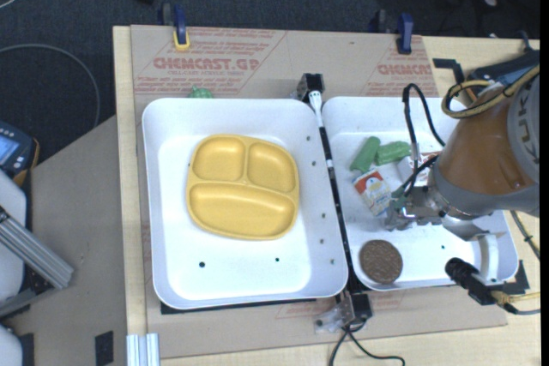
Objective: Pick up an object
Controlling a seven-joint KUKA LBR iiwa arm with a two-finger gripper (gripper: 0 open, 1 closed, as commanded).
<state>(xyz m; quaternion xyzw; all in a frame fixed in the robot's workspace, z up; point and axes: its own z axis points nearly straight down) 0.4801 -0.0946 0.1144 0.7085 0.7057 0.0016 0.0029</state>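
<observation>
Over right bin (506,266): gripper (401,214) hovering low beside red-and-white packet (372,189), green pieces (377,154) and brown disc (380,261) lying near. Finger state: cannot tell. Nothing lifting; grasp and raise remaining. Yellow tray (244,186) sitting in left bin (171,270).

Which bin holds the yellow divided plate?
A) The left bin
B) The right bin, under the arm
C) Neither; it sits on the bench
A: the yellow divided plate lies alone in the left bin, while the arm reaches into the right bin.
</observation>
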